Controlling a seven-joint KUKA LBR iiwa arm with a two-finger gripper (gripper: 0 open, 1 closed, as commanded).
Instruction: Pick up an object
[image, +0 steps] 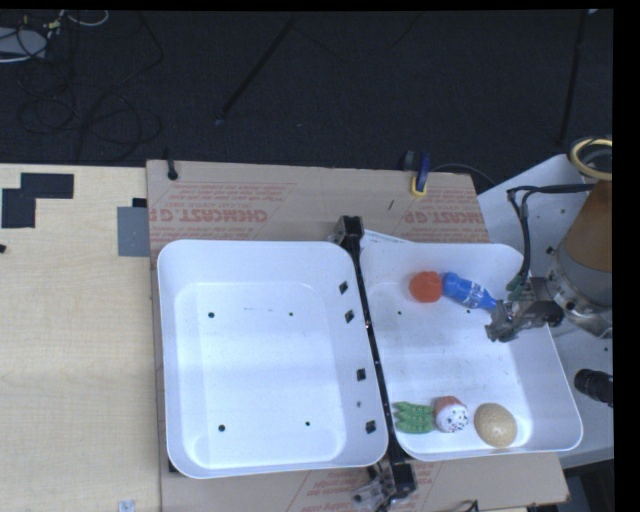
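Observation:
In the right bin (540, 390), an orange ball (426, 287) lies at the back with a blue object (467, 291) touching its right side. Along the front wall sit a green toy (412, 417), a red and white dotted ball (451, 415) and a tan egg-shaped object (495, 424). My gripper (500, 330) hangs low at the bin's right side, just right of and in front of the blue object's end. Nothing visible is held in it.
The left bin (175, 300) stands beside the right one, with a black divider strip (360, 330) between them. The arm's body (590, 250) and cables rise over the right bin's right edge. Cardboard lies under both bins.

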